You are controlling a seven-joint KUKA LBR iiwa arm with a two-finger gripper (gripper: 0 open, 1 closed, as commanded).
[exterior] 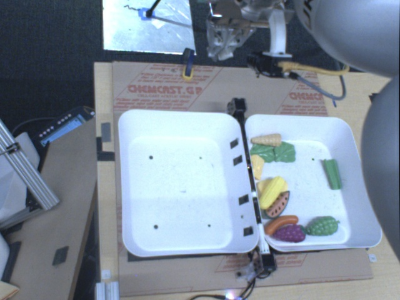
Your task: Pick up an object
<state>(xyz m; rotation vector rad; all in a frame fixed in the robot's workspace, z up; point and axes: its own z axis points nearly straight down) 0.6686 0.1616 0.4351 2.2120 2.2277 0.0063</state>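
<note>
The right bin (350, 144) holds several toy foods: a corn cob (266, 140), a green leafy piece (278, 152), a yellow piece (271, 189), a watermelon slice (279, 204), a sausage (281, 223), purple grapes (290, 233), a green bumpy fruit (322, 225) and a green stick (332, 173). My gripper (221, 44) hangs high at the top of the view, above the cardboard behind the bins and well away from the objects. Nothing shows between its fingers.
The left bin (131, 130) lies beside the right one, joined by a black divider strip (245, 167). A yellow and blue clamp (187, 64) sits on the cardboard's far edge. The grey arm (350, 17) fills the upper right. A metal rail (25, 174) lies at left.
</note>
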